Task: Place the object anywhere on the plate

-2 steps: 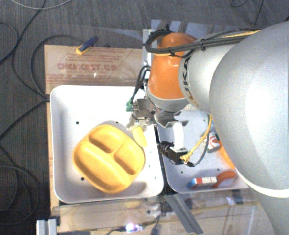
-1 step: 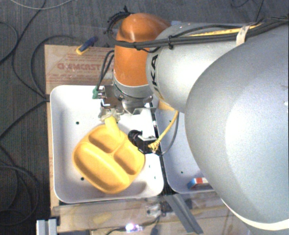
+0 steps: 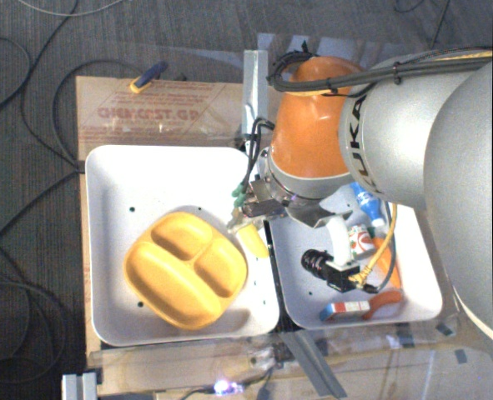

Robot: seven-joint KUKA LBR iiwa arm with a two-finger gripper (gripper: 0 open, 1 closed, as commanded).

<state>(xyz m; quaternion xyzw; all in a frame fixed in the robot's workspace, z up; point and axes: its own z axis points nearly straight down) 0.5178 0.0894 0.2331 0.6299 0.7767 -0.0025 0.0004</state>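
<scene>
A yellow plate (image 3: 187, 267) with three compartments lies in the left bin (image 3: 121, 182), toward its front. My gripper (image 3: 248, 222) hangs over the wall between the two bins, just past the plate's right rim. It is shut on a small pale yellow object (image 3: 253, 242), which sticks out below the fingers above the bin's right edge. The object is beside the plate, not over it. The arm's orange band and grey wrist hide most of the gripper body.
The right bin (image 3: 425, 298) holds a blue-and-white bottle (image 3: 368, 206), a red-and-white can (image 3: 361, 240), an orange item (image 3: 389, 297) and a small blue, white and red box (image 3: 346, 310). A cardboard sheet (image 3: 158, 115) lies behind the left bin.
</scene>
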